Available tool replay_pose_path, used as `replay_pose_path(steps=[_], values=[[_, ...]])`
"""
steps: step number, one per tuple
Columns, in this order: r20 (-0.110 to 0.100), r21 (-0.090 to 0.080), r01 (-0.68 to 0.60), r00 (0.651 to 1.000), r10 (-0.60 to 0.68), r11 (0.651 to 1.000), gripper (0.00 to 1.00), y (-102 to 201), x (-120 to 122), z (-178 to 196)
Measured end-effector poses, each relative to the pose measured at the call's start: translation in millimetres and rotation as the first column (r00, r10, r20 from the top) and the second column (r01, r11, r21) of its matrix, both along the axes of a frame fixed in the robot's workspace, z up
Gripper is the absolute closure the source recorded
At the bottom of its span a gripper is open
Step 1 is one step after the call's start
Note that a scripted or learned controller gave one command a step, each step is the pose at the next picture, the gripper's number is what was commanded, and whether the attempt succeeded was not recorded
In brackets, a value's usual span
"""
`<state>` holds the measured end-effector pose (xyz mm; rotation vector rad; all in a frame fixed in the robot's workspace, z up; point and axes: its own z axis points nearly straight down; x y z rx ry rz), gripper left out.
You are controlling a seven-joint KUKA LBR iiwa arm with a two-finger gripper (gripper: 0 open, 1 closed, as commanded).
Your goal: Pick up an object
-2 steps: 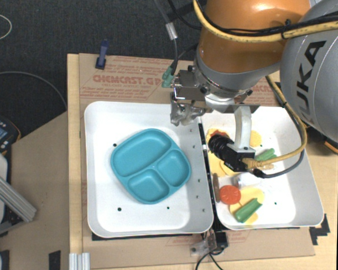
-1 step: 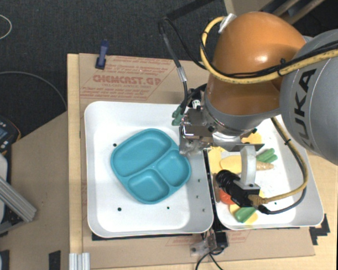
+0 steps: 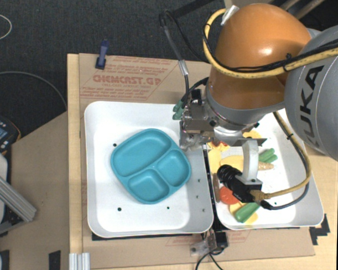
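A blue divided plate [image 3: 151, 165] lies in the middle of the left bin [image 3: 99, 157]. In the right bin [image 3: 300, 191] lie small toy foods: a green piece [image 3: 246, 212] at the front, a red-orange piece [image 3: 228, 196] beside it, a yellow piece [image 3: 217, 160] and green pieces [image 3: 268, 157] further back. My gripper [image 3: 192, 139] hangs over the wall between the two bins, just at the plate's right rim. The wrist hides much of the right bin's back half.
Both bins rest on a cardboard sheet [image 3: 126, 77] with red print. A small blue clip [image 3: 101, 54] sits at the sheet's back left corner. The big grey arm with its orange band [image 3: 260, 46] covers the upper right.
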<state>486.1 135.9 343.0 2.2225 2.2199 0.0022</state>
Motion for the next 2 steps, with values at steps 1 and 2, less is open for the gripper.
replay_pose_path(steps=[1,2], values=[[-0.006,-0.002,0.002,1.0,-0.002,1.0,1.0,-21.5,-7.5,-20.1],[0.014,0.001,0.003,1.0,-0.003,1.0,1.0,-62.4,-5.7,90.0]])
